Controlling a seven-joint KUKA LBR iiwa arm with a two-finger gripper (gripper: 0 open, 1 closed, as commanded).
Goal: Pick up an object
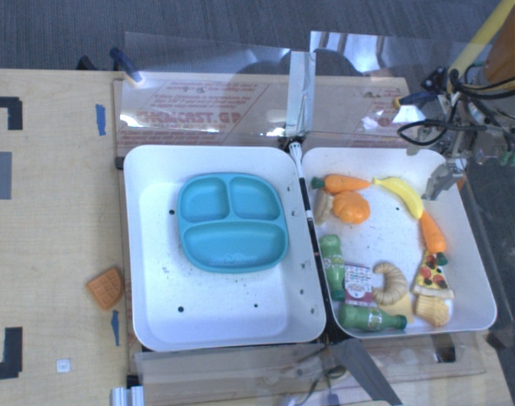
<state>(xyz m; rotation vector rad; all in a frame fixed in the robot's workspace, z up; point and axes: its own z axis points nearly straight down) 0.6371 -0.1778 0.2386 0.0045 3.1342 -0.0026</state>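
Closest to the camera, along the near wall of the right bin (481, 299), a green bottle (371, 318) lies on its side, with a croissant (391, 281) and a pizza slice (432, 276) just behind it and a small pale bread piece (435, 309) by the corner. Left of those is a little packet with pink print (356, 281), and a green can-like thing (331, 256) stands next to the divider. Over in the left bin (156, 311) sits a blue divided plate (232, 222), and a waffle-looking toy (106, 287) lies out on the wooden bench (46, 227) by itself. Further back in the right bin there's an orange (352, 208), a carrot (343, 183) touching it, a banana (401, 194) and a second carrot (433, 231) along the right wall. The gripper (443, 178) hangs over the far right corner of that bin, just past the banana, nothing in it. Can't really tell if the claw is spread or pressed together, too blurry.
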